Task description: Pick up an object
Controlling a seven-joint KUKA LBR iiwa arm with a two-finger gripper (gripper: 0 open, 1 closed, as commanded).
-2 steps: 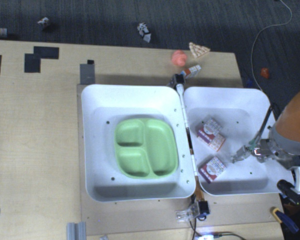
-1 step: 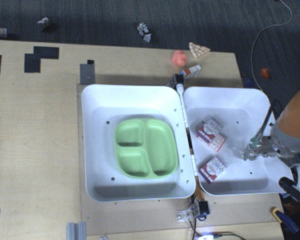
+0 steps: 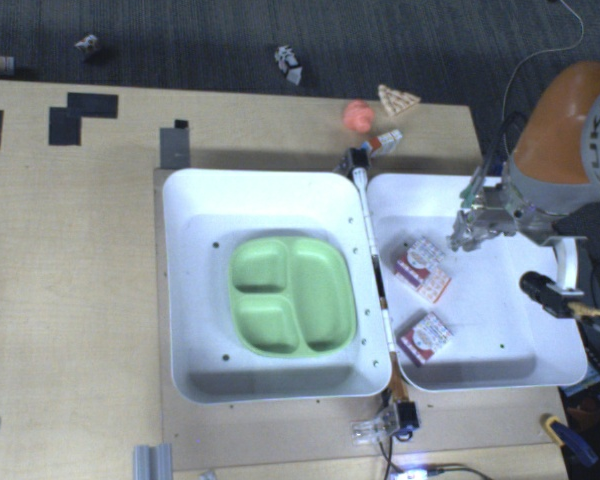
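Carton (image 3: pixel 422 270) lies just below-left of my pincer (image 3: pixel 467 236). Approach step; nothing held, opening I cannot tell. Next: shift over carton, drop, close across it.

You are looking at one arm reaching in from the right side of the camera view, its grey body carrying the orange band (image 3: pixel 570 123) high at the right edge. Below that band the grey wrist (image 3: pixel 555 190) is angling down and to the left. At its end the tool (image 3: pixel 467 236) is hanging low, pointing downward, with its thin metal fingers (image 3: pixel 462 234) sitting close together; whether they are parted or closed you cannot tell from this slant. Nothing is showing between them. A thin dark cable (image 3: pixel 540 53) is looping above the arm
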